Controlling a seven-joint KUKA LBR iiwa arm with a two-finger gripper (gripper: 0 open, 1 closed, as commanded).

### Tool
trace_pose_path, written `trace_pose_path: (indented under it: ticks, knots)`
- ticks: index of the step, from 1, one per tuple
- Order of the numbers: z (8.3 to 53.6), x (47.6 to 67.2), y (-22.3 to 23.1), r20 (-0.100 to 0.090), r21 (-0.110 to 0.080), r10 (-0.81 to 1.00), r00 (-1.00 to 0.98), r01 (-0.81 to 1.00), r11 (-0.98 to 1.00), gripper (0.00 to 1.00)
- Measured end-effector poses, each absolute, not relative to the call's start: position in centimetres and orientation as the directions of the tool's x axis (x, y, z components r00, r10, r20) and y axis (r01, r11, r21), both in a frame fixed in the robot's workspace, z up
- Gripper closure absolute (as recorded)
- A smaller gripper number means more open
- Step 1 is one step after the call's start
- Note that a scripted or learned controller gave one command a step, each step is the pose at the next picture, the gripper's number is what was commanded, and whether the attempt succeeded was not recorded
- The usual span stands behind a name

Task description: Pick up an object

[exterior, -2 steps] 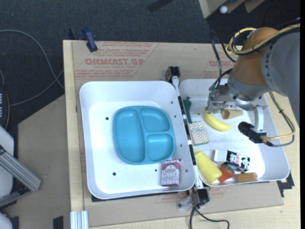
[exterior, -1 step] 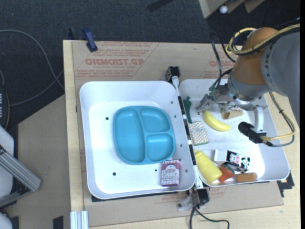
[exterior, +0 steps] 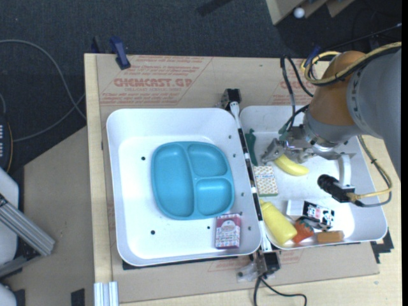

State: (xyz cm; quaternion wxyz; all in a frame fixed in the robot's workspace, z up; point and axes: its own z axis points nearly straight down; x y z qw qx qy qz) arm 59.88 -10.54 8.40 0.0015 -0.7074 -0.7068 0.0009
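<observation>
My gripper is low in the right bin, near its back left part, below the grey arm with the orange band. A yellow toy banana lies just in front of it, touching or nearly touching it. Closer to the front of this bin lie a patterned packet, a yellow bottle, a black-and-white item and an orange piece. A green object sits by the bin's left wall, partly hidden.
The left bin holds a blue divided plate and a small red box near its front right corner. A black cable end hangs over the right bin. The divider wall between the bins runs just left of the gripper.
</observation>
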Motion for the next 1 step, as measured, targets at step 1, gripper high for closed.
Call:
trace_pose_path:
  ticks: [1]
  knots:
    - [9.46, 59.96, -10.49, 0.001, -0.001, 1.0, 0.0, 1.0, 0.0, 1.0]
